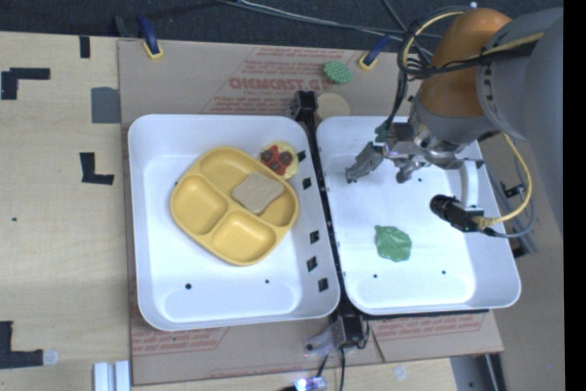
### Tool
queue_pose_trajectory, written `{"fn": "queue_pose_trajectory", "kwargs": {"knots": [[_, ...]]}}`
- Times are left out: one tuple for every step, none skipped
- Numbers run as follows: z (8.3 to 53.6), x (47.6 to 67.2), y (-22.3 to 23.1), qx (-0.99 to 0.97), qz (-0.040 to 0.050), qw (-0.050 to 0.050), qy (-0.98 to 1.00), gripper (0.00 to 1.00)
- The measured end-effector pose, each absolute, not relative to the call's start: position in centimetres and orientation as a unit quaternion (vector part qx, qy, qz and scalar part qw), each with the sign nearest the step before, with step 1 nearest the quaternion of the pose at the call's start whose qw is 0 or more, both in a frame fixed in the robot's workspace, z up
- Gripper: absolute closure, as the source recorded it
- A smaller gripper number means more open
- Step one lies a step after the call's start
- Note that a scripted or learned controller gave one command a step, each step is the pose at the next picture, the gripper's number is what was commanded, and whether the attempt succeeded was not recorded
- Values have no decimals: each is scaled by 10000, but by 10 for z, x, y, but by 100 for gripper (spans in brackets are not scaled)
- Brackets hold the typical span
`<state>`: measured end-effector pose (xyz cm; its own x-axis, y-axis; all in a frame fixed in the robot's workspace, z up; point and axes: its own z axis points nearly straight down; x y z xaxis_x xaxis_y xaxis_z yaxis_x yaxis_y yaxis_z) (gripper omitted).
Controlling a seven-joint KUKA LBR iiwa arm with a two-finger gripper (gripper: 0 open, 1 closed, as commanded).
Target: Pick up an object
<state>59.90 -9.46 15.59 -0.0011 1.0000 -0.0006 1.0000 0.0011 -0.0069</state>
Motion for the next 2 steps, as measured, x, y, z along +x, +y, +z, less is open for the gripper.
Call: {"fn": "queue_pose_trajectory", "kwargs": {"knots": [[91, 596, -97, -7067, 27, 23, -7075, 0], [105, 598, -96, -7060, 12, 12, -7082, 100]]}}
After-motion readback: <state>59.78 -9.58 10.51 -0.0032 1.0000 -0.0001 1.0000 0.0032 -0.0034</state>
